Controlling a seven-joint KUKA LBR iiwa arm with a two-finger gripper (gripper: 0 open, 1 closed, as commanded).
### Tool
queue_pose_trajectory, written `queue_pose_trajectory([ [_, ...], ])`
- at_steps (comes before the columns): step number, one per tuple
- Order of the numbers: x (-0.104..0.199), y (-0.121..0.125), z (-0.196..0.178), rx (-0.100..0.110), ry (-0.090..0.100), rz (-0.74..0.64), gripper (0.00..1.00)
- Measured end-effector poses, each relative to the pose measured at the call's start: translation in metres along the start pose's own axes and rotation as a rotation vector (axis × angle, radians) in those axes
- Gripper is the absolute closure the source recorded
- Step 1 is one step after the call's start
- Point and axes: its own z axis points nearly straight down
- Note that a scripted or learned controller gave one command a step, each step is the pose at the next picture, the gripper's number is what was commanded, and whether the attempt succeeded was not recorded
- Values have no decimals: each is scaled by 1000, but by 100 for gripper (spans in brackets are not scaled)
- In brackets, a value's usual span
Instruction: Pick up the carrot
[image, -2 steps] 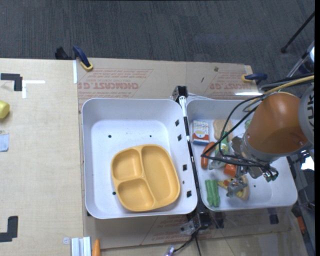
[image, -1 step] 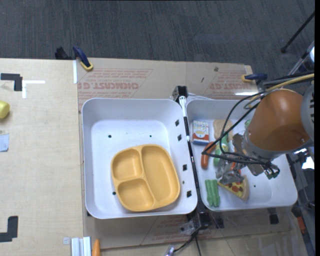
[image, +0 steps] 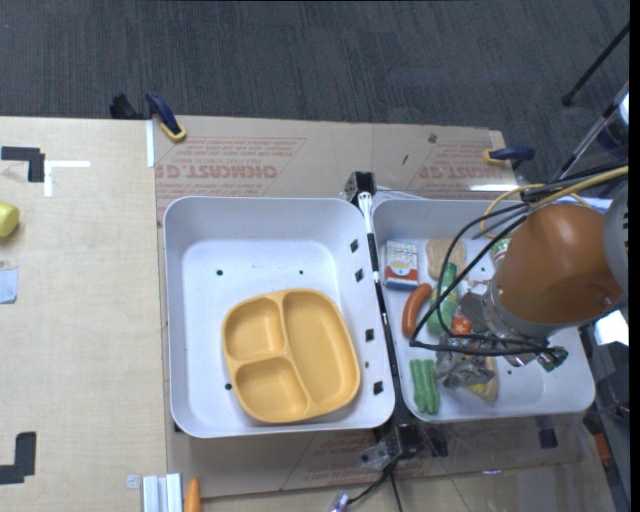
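You are in the approach step: the arm, orange band uppermost, hangs over the right bin with the gripper low among the items, and whether it is spread or closed cannot be told from this angle, since the wrist and cables hide it. The carrot lies in the right bin near its left wall, tilted, just left of the gripper and not visibly between anything; judge it as not yet grasped. The next move likely calls for a small shift toward the left wall and alignment across the carrot's narrow width before closing. Note the crowding: a small carton sits just above the carrot, a green vegetable lies just below it, and more items, too hidden to name, sit under the wrist. The bin's wall beside the carrot leaves little room for a finger on that side. The left bin holds a yellow divided plate, well apart from the work and no obstacle.
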Motion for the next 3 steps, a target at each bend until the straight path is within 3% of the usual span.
queue_pose_trajectory([
  [1,0,0,0,0,0,-1,0],
  [2,-3,-1,-10,5,-6,-2,100],
  [3,-7,-3,-20,9,-12,-4,100],
])
